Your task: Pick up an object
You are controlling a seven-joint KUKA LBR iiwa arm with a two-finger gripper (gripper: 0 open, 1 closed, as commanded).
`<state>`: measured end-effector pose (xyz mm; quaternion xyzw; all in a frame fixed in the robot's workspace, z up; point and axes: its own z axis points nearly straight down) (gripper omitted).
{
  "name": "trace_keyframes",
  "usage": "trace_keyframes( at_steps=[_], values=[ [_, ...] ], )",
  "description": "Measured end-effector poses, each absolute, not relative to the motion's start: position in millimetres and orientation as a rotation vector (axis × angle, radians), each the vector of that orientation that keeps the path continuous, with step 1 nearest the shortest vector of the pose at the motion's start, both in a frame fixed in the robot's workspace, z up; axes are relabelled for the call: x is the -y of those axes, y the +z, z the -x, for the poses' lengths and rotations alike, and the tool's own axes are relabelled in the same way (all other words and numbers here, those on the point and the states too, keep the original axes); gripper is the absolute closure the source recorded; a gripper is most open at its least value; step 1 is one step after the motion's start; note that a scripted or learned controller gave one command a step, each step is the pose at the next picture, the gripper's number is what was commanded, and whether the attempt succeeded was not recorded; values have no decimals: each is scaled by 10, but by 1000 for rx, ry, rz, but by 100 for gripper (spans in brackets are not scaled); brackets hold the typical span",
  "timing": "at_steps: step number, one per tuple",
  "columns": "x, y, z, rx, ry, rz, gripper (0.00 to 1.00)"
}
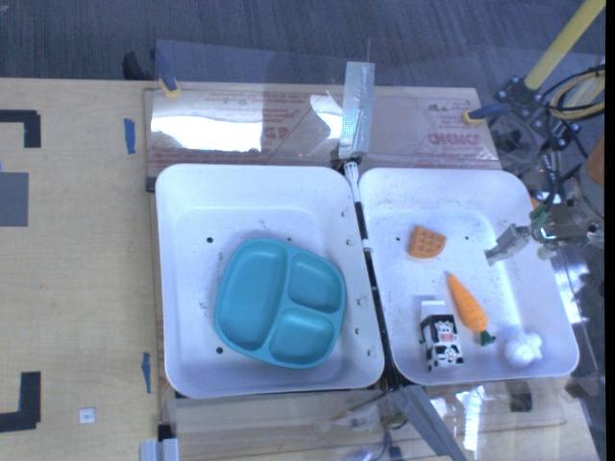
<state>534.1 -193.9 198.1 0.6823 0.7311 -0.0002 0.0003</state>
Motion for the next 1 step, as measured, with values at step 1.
trace_keyframes(
  at_steps=[1],
  values=[
    [1746,2972,-5432,-2319,0,-2117,0]
  ],
)
